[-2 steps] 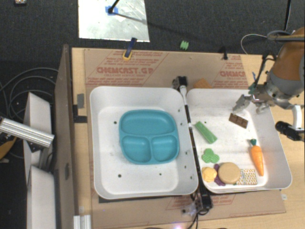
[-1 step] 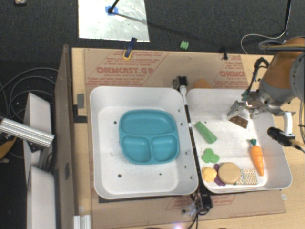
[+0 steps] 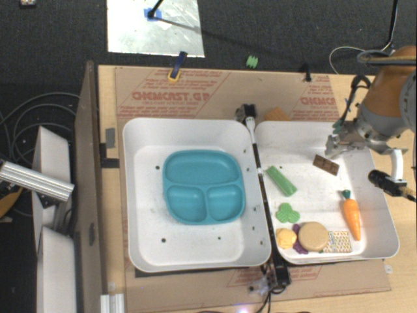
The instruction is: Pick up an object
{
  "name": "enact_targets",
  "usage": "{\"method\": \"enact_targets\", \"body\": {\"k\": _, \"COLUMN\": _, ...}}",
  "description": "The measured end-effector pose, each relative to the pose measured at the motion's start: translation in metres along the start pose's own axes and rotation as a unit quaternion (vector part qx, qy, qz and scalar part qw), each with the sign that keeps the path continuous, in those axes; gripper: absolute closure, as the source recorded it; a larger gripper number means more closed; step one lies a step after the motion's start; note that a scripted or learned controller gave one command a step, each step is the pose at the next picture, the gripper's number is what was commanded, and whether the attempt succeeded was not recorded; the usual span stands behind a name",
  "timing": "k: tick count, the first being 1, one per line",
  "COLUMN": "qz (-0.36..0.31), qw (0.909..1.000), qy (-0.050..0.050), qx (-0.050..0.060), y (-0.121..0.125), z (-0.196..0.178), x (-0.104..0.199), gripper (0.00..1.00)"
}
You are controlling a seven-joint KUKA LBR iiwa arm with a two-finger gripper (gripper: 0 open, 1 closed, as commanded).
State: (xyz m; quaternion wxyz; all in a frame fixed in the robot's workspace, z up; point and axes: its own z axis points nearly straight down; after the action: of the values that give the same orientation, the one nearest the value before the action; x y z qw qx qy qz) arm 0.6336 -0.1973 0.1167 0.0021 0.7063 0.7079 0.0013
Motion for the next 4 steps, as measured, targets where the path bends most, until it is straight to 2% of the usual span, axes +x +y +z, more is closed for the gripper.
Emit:
{"method": "enact_targets", "body": {"k": 1, "qz": 0.0, "qw": 1.0, "qy": 0.0, "qx": 0.0, "y": 0.0, "z": 0.0, "x": 0.0, "gripper": 0.0}}
{"method": "enact_targets", "body": {"k": 2, "qz": -0.001, "qw": 1.0, "qy": 0.0, "qx": 0.0, "y": 0.024, "z": 0.026, "x": 0.004, "gripper": 0.0}}
{"method": "enact_targets", "body": {"k": 3, "qz": 0.001, "qw": 1.0, "qy": 0.0, "qx": 0.001, "y": 0.006, "z": -0.01, "x": 0.006, "gripper": 0.0}}
{"method": "enact_targets", "body": {"k": 4, "qz": 0.001, "qw": 1.0, "qy": 0.0, "qx": 0.002, "y": -0.006, "z": 0.033, "x": -0.008, "gripper": 0.0}}
